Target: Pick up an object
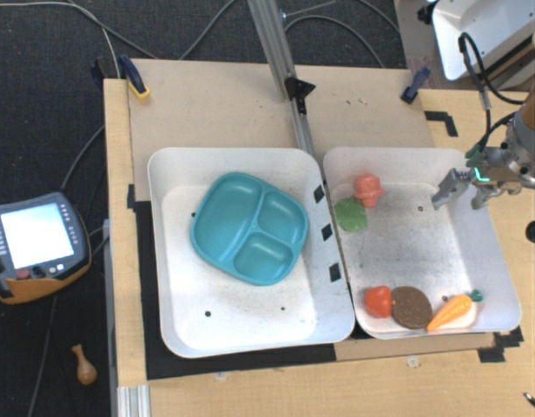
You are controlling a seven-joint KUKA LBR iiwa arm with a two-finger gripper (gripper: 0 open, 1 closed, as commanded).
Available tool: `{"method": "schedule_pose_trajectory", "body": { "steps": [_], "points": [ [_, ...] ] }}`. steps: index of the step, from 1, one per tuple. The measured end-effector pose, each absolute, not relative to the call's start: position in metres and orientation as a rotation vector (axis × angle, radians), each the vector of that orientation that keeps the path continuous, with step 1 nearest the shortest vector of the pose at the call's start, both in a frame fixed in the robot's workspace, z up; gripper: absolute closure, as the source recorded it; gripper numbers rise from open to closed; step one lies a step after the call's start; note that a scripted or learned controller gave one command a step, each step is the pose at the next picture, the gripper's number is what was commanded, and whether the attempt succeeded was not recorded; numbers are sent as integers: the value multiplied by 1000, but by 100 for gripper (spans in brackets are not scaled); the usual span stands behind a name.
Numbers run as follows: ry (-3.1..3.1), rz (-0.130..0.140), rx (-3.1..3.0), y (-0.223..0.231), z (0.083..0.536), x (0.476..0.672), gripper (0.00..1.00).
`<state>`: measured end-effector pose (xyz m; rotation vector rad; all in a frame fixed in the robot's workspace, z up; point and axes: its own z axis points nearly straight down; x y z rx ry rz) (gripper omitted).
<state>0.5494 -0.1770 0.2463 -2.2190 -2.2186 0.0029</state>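
The right bin (pixel 424 241) holds toy food. A pink-orange piece (pixel 367 188) and a green piece (pixel 351 215) lie at its upper left. Along its front edge sit a red tomato (pixel 379 301), a brown round patty (pixel 411 307) and an orange carrot (pixel 451 311). My gripper (pixel 464 188) hangs over the bin's upper right corner, its two grey fingers spread apart and nothing between them. It is well away from every piece.
The left bin (pixel 176 320) carries a teal divided plate (pixel 250 227). A metal pole (pixel 280 50) slants down to the gap between the bins. A teach pendant (pixel 33 246) lies left of the bench. Blue clamps (pixel 134 78) grip the bench's back corners.
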Motion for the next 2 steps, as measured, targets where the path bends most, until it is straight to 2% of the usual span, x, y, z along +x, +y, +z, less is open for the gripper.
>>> {"method": "schedule_pose_trajectory", "body": {
  "steps": [1, 2],
  "points": [
    [-2222, 0, -2220, -177, 248, 550, 0],
    [-2218, 2, -2218, -178, 190, 542, 0]
  ]
}}
